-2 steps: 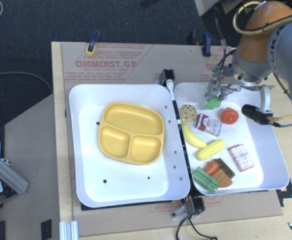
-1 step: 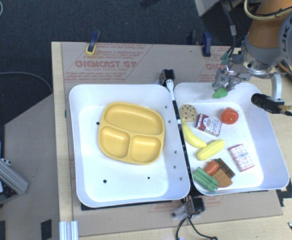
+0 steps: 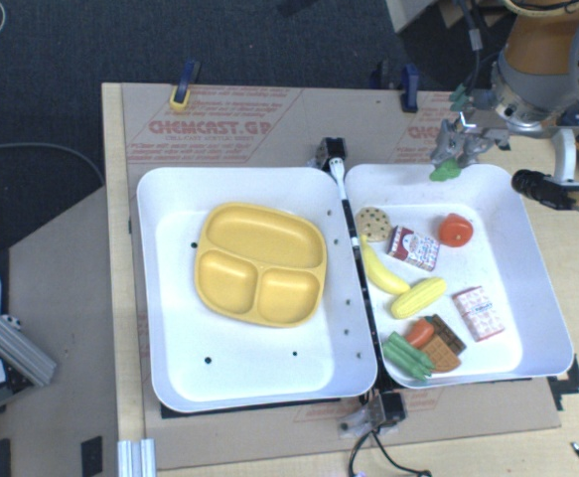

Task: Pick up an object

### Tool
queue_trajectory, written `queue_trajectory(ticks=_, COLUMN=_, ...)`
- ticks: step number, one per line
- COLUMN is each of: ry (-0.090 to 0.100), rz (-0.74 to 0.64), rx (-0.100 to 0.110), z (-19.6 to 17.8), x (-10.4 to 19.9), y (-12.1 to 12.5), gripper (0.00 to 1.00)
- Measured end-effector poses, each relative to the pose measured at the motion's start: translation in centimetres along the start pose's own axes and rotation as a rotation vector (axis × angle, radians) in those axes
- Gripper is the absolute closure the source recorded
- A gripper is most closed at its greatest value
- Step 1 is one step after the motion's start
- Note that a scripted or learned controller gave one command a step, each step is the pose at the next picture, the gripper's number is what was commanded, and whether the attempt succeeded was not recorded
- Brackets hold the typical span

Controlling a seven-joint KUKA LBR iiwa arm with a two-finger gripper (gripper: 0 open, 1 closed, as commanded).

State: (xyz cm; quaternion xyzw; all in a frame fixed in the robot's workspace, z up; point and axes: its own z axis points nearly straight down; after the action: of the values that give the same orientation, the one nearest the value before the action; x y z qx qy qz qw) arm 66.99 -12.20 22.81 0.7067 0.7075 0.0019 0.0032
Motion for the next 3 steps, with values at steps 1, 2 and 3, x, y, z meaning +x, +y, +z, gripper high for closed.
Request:
queue_trajectory(ticks=1, ry=0.004, rz=0.0, rx=0.012, z=1.1, x=2.6, y=-4.4, gripper=1.0)
queue_trajectory(ticks=2, ry=0.004, rz=-0.001, rx=0.014, z=1.4, x=5.6, y=-9.6, gripper=1.0)
queue_trajectory(ticks=3, ry=0.004, rz=-0.001, rx=0.012, z=0.9, x=8.3, y=-12.9, gripper=1.0)
